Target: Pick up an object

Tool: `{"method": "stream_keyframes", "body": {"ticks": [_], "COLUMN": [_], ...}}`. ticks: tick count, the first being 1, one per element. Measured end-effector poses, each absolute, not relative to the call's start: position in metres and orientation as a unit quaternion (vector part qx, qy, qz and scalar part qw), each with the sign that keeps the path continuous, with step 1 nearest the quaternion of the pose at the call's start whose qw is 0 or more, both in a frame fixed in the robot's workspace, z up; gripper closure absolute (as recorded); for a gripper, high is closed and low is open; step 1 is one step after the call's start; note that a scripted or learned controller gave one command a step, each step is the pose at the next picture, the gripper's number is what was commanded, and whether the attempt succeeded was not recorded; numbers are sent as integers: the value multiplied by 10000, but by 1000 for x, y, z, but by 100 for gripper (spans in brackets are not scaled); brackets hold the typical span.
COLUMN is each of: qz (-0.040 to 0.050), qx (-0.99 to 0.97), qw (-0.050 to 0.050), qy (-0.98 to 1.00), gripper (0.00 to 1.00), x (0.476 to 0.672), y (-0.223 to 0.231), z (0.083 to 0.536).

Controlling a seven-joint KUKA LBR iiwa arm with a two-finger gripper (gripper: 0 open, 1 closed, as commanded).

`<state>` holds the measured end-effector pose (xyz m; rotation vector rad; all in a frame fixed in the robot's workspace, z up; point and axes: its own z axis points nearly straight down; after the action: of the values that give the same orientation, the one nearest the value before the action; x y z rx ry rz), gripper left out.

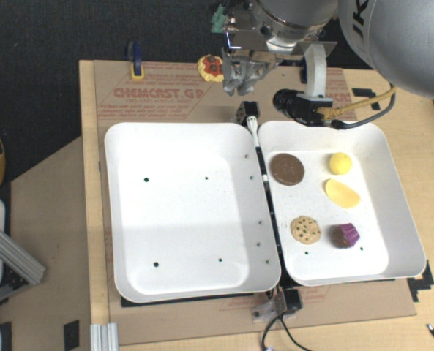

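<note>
My gripper [240, 79] hangs high over the back edge of the bench, just behind the seam between the two bins. A small yellow and red thing [211, 66] shows right at its left side; whether it is gripped or lies on the board behind is unclear. In the right bin [392, 196] lie a brown round disc [287, 169], a yellow ball [340, 163], a pale yellow oval piece [342, 193], a chip cookie [305, 229] and a purple piece [346, 235].
The left bin [121, 196] sits beside the right one, their rims meeting at a dark strip [264, 189]. A blue clamp [135, 58] stands on the brown board [165, 86] at the back left. The grey arm looms over the upper right corner.
</note>
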<state>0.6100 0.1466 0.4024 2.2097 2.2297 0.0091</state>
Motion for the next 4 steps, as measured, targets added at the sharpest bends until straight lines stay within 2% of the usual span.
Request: {"method": "stream_keyframes", "body": {"ticks": [1,2,3,4], "qz": [-66,-58,-13,-15], "qx": [7049,7060,7060,7065], "qw": [-45,-33,-4,-3], "qy": [7093,7082,7082,7077], "gripper": [100,100,100,100], "x": [591,547,524,507], "y": [203,216,225,225], "z": [324,301,334,356]}}
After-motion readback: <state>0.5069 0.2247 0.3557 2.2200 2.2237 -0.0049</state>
